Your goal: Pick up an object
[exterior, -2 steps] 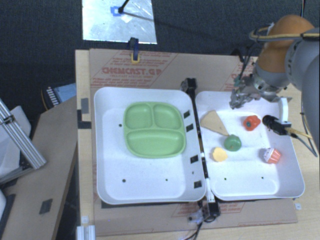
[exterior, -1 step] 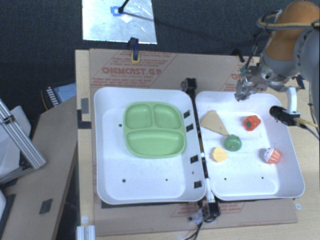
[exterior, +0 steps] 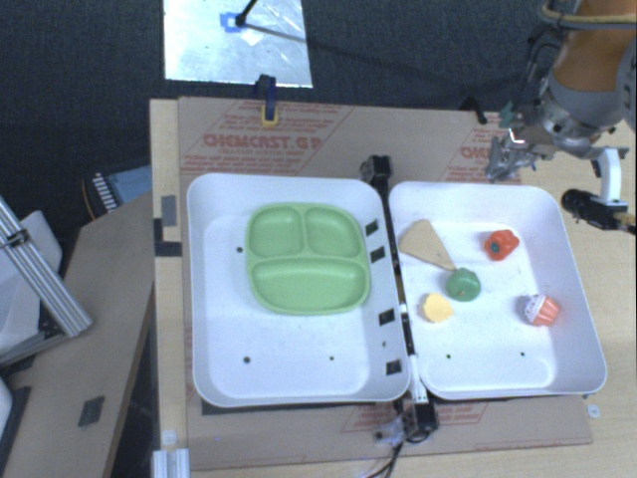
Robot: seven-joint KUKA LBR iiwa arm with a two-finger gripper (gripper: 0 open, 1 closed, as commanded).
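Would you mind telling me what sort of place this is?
Probably a robotics lab bench: two white bins, toy food beside a green divided plate, and a robot arm.

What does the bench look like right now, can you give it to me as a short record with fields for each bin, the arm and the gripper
left bin: holds a green divided plate
right bin: holds a tan wedge, a green round piece, a yellow piece, a red-orange piece and an orange and white piece
touching: tan wedge and green piece look close, contact unclear
arm: above the right bin's far right corner
gripper: near that bin's far rim, holding nothing visible
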